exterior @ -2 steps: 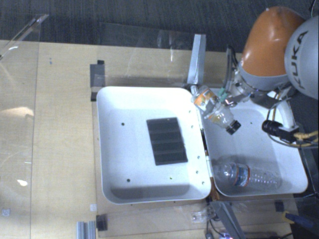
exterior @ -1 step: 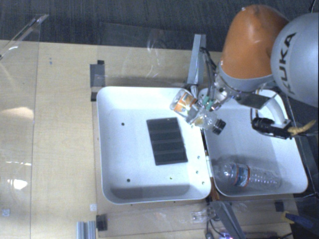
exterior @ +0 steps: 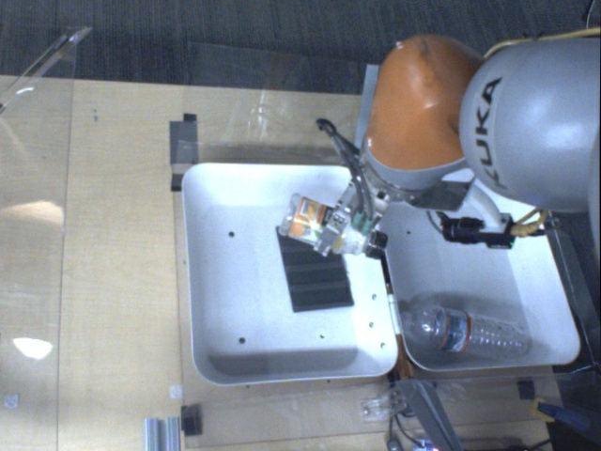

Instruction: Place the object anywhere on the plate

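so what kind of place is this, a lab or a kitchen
Most likely a robotics lab: a KUKA arm reaches over two white bins on a wooden bench, with a clear shield alongside.

floor [exterior: 188,7]: dark grey carpet | bench [exterior: 94,252]: pale wood | clear glossy sheet [exterior: 38,205], glare patches

I see two white bins [exterior: 216,280]. A black ribbed plate [exterior: 317,275] lies in one. The arm [exterior: 526,111] is grey, banded orange.
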### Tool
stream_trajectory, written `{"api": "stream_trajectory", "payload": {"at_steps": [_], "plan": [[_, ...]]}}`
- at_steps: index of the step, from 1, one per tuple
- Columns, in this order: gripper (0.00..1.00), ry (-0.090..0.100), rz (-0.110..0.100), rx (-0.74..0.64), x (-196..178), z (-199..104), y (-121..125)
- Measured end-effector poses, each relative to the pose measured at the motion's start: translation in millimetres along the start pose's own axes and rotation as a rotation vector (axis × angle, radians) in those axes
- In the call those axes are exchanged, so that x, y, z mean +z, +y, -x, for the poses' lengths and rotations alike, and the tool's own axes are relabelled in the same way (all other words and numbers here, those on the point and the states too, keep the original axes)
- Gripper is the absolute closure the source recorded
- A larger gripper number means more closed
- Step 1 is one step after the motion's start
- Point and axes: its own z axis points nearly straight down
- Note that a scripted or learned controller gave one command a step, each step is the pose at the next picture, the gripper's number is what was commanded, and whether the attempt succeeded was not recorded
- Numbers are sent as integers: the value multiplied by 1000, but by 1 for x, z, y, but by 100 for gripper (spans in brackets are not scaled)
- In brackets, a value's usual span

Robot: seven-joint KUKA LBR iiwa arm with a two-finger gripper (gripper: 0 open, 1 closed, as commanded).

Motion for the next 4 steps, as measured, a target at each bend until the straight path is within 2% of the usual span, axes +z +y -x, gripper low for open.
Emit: {"api": "stream_trajectory", "payload": {"at_steps": [1,2,3,4], "plan": [[0,-1,1,1,-1,0,0],[0,0,1,-127,79,5,41],[100,-5,9,-122,66,7,42],[100,-3,2,-106,43,40,10]]}}
